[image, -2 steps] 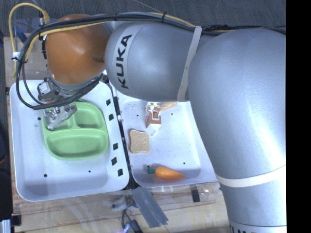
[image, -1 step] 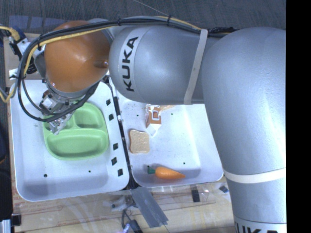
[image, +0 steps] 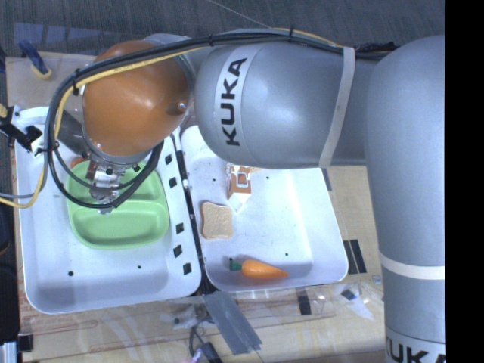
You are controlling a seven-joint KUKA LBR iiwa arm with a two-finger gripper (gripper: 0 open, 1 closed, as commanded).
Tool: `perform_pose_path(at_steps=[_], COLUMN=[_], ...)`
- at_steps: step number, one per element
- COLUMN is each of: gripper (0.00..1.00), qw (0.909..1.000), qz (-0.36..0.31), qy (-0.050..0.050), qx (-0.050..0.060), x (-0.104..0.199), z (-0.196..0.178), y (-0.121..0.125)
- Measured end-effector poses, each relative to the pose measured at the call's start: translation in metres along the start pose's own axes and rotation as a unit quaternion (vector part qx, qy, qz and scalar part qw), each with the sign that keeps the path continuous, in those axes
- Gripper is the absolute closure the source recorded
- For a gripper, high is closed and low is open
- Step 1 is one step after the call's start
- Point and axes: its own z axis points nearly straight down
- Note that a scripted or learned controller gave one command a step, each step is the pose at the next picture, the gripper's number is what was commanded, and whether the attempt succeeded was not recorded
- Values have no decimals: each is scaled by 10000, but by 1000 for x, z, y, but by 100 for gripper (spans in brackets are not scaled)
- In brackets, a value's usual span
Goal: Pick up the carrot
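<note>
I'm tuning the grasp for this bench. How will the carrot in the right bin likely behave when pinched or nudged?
The carrot looks smooth and glossy, probably hard plastic, so it may slip between fingers. Its round, tapered body lies on its side by the bin's near wall, so a nudge would likely roll it in a curve. It looks small and probably light.

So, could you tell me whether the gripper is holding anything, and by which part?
It cannot be told. The orange carrot lies unheld in the right white bin.
</note>
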Motion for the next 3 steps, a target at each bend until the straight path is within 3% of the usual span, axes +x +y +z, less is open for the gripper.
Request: perform_pose_path(at_steps=[1, 3], gripper=[100, 100], qw=[9992, 9992], qz=[-404, -404], qy=[20, -7], qx=[20, 42], x=[23, 22], z=[-14, -32], y=[-17, -19])
